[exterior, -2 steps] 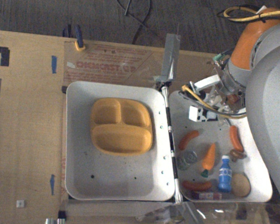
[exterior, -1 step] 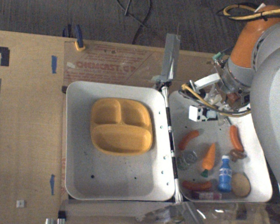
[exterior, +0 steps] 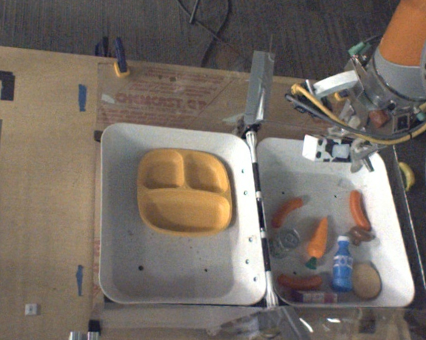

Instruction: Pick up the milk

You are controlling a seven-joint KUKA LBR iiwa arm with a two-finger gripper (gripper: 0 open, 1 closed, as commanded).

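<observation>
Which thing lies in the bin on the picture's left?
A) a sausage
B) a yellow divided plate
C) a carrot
B: the yellow plate lies in the left bin, while the carrot and a sausage lie in the right bin.

Plate (exterior: 185, 190) in left bin (exterior: 112, 216); right bin (exterior: 293, 181) — carrot (exterior: 318, 238) left of bottle (exterior: 342, 266); milk (exterior: 326, 148) behind.

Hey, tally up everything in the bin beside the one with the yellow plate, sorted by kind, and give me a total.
Sausages: 3
Carrot: 1
Blue bottle: 1
Grey tin: 1
Potato: 1
Small brown piece: 1
Reddish box: 1
Milk carton: 1
Total: 10
</observation>
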